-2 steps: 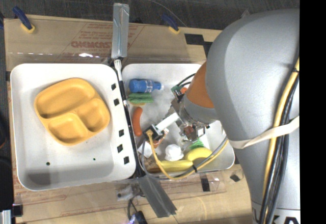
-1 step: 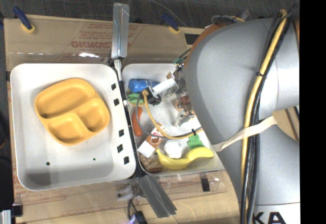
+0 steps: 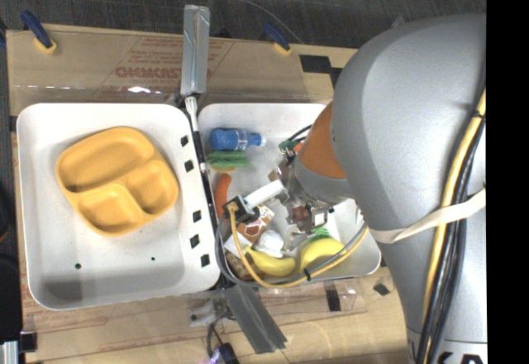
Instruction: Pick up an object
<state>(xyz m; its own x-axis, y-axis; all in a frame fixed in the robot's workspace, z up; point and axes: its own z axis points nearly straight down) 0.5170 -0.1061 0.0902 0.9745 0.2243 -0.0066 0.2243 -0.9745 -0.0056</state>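
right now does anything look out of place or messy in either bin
Nothing looks damaged or spilled. The yellow divided tray lies askew in the left bin, and the right bin is a crowded jumble around the gripper.

Your arm [image 3: 413,131] blankets the right bin's [image 3: 248,118] far side, so whatever lies under it is lost to you. The gripper [image 3: 302,213] blurs into clutter; finger state unreadable. Below the banana [image 3: 273,265], small items are too jumbled to identify.
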